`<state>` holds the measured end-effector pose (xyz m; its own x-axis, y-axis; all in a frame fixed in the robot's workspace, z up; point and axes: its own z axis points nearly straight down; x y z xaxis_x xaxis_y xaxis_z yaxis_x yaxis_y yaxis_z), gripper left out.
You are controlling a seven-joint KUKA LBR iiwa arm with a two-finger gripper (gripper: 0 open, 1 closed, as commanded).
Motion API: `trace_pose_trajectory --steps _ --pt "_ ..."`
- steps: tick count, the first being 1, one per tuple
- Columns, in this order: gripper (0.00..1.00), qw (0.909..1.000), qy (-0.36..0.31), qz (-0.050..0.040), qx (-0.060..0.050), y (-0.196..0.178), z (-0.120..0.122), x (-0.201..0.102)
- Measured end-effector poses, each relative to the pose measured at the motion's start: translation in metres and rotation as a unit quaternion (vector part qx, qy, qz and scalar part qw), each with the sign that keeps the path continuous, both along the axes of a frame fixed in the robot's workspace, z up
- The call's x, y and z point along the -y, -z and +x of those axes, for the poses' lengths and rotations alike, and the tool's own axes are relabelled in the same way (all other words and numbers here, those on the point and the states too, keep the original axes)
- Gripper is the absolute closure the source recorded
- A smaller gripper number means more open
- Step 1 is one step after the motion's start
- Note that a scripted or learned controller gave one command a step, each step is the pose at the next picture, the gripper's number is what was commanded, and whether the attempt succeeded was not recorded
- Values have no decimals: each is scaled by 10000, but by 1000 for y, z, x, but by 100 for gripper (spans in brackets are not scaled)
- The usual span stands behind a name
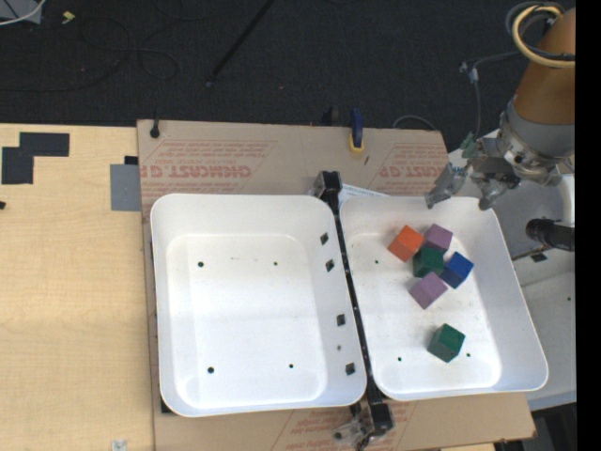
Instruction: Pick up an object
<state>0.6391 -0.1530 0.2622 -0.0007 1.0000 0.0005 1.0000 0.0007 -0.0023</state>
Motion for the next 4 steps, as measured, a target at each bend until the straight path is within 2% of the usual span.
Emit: trace_pose_trajectory --steps 1,2,3,4 --pt "0 9999 -11 -39 115 148 -35 41" --pt "0 10000 13 3 -4 163 -29 46" --pt "100 10000 20 4 -11 154 -28 47" --pt "100 10000 -39 13 23 121 7 -38"
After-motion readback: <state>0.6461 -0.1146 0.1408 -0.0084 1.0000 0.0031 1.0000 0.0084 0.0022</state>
